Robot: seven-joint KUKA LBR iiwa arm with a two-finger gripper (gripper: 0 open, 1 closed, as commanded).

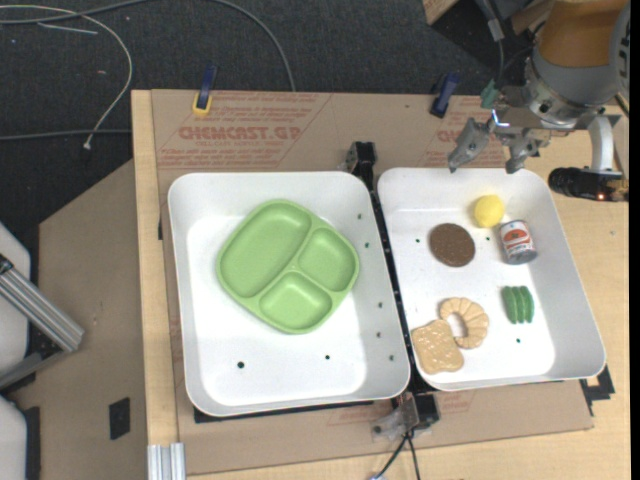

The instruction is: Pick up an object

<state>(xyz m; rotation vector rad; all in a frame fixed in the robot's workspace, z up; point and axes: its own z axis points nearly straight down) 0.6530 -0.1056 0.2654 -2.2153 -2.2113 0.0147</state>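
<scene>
The end effector (492, 148) is seen above the far rim of the right bin (570, 268), fingers spread, nothing held between them. In that bin a yellow ball (488, 210) lies nearest, with a brown disc (452, 245) and a can (516, 241) beside it; a green piece (518, 305), a ring (465, 320) and a cracker (437, 347) are placed nearer the front. A green tray (288, 265) is set in the left bin (200, 348).

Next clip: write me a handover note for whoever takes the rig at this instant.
Gripper: open, holding nothing, above the far edge of the right bin.
Right bin holds a yellow ball, brown disc, small can, green pods, ring biscuit and cracker.
Left bin holds a green divided plate.
Done: nothing picked.
Left: descend, grasp one item; the ball is nearest.
</scene>
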